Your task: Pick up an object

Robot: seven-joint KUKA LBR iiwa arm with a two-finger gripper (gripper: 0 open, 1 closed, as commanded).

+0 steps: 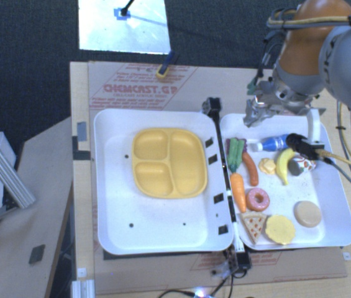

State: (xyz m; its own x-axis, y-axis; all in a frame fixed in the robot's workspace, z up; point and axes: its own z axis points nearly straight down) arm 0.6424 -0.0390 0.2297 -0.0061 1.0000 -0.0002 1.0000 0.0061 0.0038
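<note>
My gripper [257, 115] hangs over the back left corner of the right bin [343, 225], above the toy food, with nothing seen between its fingers. Below it lie a blue and white bottle [272, 144], a green vegetable [235, 149], a sausage [250, 169] and a carrot [238, 192]. Farther right are a banana [284, 164], a small yellow piece [267, 165] and a dark round toy [299, 166]. At the front sit a pink donut [258, 198], a pizza slice [253, 226], a yellow round piece [280, 229] and a tan cookie [307, 213].
The left bin [116, 222] holds a yellow divided plate [168, 162]. A black divider [222, 166] runs between the bins. Cables [340, 160] trail across the right bin's right side. A metal frame [1, 169] stands at the far left.
</note>
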